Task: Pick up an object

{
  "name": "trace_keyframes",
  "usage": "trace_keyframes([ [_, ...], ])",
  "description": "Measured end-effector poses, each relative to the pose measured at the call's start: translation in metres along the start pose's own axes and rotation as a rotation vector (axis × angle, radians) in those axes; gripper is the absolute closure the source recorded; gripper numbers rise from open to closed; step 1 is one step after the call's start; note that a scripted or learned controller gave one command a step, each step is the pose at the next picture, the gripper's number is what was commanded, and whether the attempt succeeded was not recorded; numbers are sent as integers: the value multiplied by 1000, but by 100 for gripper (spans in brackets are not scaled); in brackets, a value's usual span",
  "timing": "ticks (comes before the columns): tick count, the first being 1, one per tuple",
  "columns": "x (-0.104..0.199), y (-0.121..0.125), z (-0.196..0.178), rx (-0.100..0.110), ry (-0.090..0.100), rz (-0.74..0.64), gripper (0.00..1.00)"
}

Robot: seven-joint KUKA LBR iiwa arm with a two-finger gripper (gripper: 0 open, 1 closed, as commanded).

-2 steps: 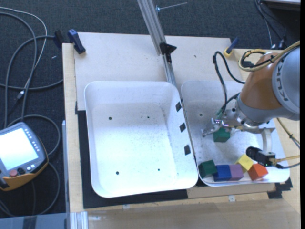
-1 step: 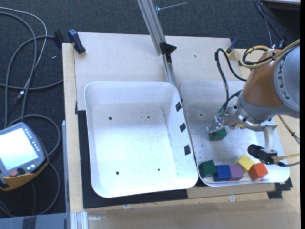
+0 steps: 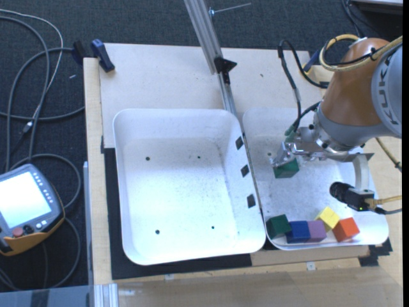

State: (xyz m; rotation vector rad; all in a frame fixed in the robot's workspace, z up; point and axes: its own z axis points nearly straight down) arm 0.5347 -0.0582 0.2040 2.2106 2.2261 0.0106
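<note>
White left bin (image 3: 128, 133) fills frame centre; white right bin (image 3: 377, 235) lies beside it, right of centre. Grey arm with orange band (image 3: 358, 94) reaches in from upper right, over right bin. Gripper (image 3: 285, 160) above right bin's upper part, fingers closed on dark green block (image 3: 285, 169), lifted off floor. Row along right bin's lower edge: green cube (image 3: 277, 225), blue cube (image 3: 298, 231), purple cube (image 3: 317, 230), yellow cube (image 3: 328, 217), orange cube (image 3: 346, 229).

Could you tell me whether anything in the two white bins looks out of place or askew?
Nothing looks spilled or damaged. One small green block sits tilted at the gripper, apart from the five coloured blocks along the right white bin's near rim; whether it is gripped is unclear.
</note>
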Motion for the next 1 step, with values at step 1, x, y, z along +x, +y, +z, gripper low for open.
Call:
trace_keyframes([
  [1, 81, 31, 5, 6, 2, -3, 100],
])
